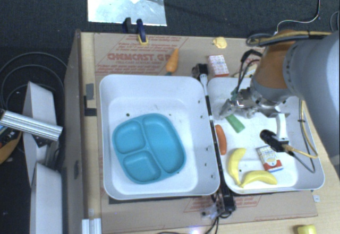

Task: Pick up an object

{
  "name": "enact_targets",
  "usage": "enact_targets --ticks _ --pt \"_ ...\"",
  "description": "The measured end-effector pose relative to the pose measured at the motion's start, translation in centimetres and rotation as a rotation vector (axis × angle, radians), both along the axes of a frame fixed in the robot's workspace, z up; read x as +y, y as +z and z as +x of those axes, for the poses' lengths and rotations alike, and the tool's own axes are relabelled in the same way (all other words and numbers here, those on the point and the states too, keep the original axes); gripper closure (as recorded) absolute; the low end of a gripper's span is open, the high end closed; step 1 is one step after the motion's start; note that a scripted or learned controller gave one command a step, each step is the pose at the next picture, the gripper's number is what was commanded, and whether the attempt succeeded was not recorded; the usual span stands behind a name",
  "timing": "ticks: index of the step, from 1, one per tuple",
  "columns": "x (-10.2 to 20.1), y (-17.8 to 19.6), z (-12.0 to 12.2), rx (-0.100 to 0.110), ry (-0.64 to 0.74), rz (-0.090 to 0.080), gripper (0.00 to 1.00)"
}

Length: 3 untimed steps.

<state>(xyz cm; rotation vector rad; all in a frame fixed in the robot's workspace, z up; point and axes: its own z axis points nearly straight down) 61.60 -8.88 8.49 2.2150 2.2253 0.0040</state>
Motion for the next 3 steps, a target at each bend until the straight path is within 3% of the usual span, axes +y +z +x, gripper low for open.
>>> enact_targets --ticks 1,2,3 --pt "0.2 -0.1 -2.1 0.004 -0.004 -0.001 0.00" --pt "0.6 0.0 1.5 -0.003 0.001 -0.001 0.00" --pt "0.3 -0.1 -0.9 0.004 -0.004 -0.001 0.00"
